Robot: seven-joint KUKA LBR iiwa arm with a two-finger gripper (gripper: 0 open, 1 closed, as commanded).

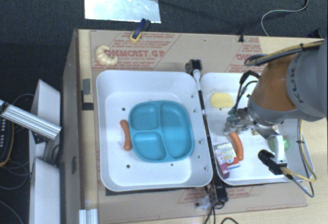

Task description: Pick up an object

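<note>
In the right bin (215, 84) my gripper (234, 126) reaches down just above the upper end of an orange sausage (236, 146). A small pink and purple packet (225, 156) lies beside the sausage at the bin's front left. A yellow oval piece (222, 100) rests near the bin's back left. A pale green item (278, 144) shows partly under the arm on the right. The left bin (110, 115) holds a blue divided plate (160, 130) and a second orange sausage (125, 135) at the plate's left.
A divider bar (201, 105) runs between the two bins. A black and yellow cable (279, 165) trails over the right bin's front right. On the cardboard behind the bins lie a pale curled item (106, 55) and a blue and yellow clip (139, 30).
</note>
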